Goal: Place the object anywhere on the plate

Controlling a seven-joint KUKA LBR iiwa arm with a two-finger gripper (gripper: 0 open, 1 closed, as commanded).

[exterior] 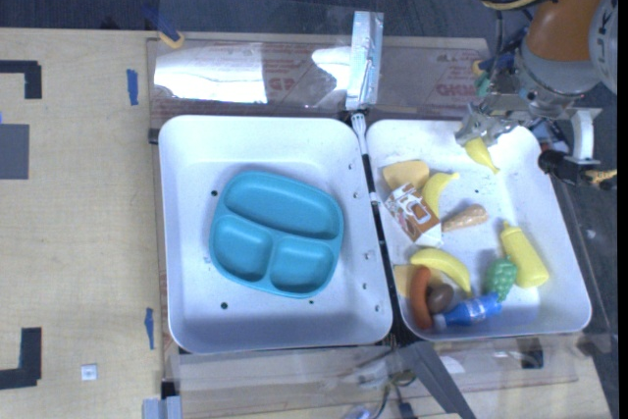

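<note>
**Counts on the bench**

Two white bins are seen: the left bin (186, 309) and the right bin (559, 309). One blue plate (277, 233) with three compartments is counted. Roughly ten small items are heaped together; the exact number cannot be told.

Pretty bright, even overhead light. Strong glare on the clear plastic sheet (255, 74) behind the bins, soft shadows, and the whole shot's slightly soft and grainy.

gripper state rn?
Gripper: shut on a small yellow object, held over the right bin's far corner.
</note>
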